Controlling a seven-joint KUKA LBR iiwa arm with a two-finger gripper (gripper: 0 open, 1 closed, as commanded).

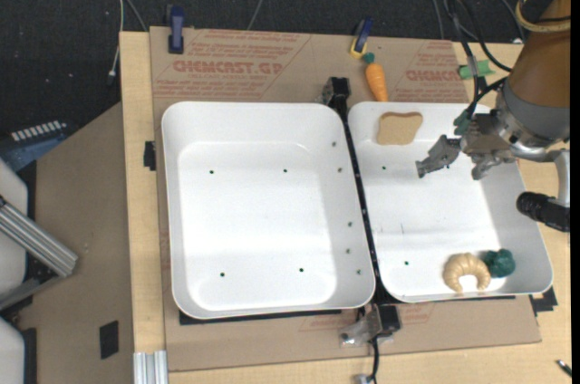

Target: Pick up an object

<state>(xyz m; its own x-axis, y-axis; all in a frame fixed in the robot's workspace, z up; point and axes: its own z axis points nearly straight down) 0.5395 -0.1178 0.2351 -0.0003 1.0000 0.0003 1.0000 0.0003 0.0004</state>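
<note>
While claw [458,160] hovers, croissant [466,272] below, apart

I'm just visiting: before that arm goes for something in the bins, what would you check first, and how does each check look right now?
1. Things to pick in the right bin: ok: bread slice, croissant, green object.
2. Tool free of any load: ok, nothing between its fingers.
3. Tool over the right bin: ok.
4. Croissant clear of neighbours: not ok, green object touches it.
5. Bread slice isolated: ok.
6. Carrot in a bin: not ok, lies outside.
</note>
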